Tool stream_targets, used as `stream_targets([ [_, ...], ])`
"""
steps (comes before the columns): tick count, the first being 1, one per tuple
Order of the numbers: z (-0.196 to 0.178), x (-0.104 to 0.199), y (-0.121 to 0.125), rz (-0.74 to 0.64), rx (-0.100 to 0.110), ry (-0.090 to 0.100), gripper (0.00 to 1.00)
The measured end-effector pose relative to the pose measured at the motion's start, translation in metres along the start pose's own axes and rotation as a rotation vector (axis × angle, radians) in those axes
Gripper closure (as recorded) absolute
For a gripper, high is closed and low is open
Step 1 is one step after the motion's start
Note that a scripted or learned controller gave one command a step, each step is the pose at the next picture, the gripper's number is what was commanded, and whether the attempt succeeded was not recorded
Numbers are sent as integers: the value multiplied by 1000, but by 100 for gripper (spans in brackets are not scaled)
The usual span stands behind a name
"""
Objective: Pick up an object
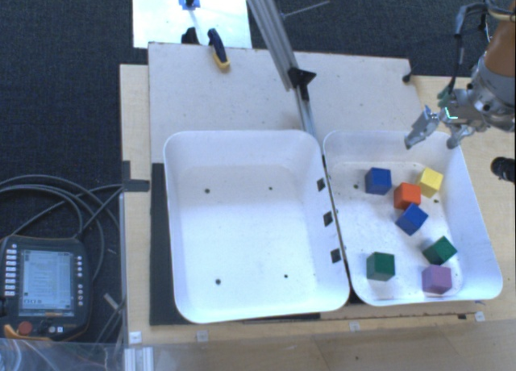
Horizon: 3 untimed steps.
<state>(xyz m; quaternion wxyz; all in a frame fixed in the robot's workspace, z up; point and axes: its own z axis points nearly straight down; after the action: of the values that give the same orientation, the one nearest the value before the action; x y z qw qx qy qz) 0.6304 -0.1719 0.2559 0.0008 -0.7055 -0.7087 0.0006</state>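
Fingers are seen spread apart, nothing between them; the gripper is hung over the far rim of the right bin, near its far right corner. The second finger is seen at the right, just above that rim. The arm is entered from the right edge, orange band visible above the wrist.

Seven cubes are counted in the right bin, all resting on its floor:
- blue cube, toward the far side, roughly mid-width
- yellow cube, near the right wall, far side
- orange cube, touching or just beside the yellow one
- second blue cube, just nearside of the orange cube, apparently touching it
- dark green cube, near the right wall
- green cube, toward the near edge, left of centre
- purple cube, near the near right corner, just beside the dark green cube

No cube is touched by the gripper; the yellow cube is the nearest to it.

The left bin is set beside the right one, rims touching along the middle. A teach pendant with cables is seen off the bench's left near corner.
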Motion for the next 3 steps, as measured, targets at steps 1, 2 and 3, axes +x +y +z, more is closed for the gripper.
stream_targets([
  [1, -3, 0, 1, -1, -4, -1, 0],
  [2, 55, 9, -1, -1, 1, 0, 0],
  [3, 101, 18, 0, -1, 0, 0, 0],
])
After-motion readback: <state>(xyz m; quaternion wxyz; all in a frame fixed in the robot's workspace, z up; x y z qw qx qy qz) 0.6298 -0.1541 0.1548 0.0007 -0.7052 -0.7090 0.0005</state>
